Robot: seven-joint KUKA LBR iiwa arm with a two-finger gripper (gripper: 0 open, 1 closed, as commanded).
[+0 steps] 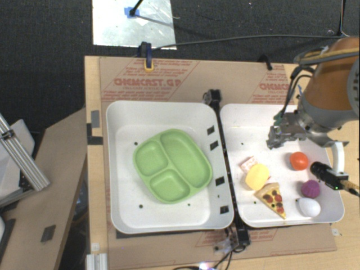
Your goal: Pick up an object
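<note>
A bench [169,75] covered in brown printed board is seen from above, with dark carpet beyond it and a shiny sheet [134,16] lying on that floor at the top. A blue and yellow clamp [147,56] is fixed at the board's far edge. Two white bins are set side by side. In the left bin [121,151] a green divided tray [172,165] is laid flat, three compartments visible. The right bin [247,122] is reached into by the grey arm [332,83] from the right.

The gripper [279,135] is hung over the upper middle of the right bin; nothing is seen between its fingers, and how far they are parted cannot be told from this slant.

The objects are grouped below and to the right of the gripper, apart from it: an orange ball [298,161] nearest, a yellow piece [257,176] with a small pink-and-white item [247,164] touching its upper left, a toy pizza slice [271,198] just below, a purple ball [310,189], and a white egg shape [308,207] near the front right corner.
</note>
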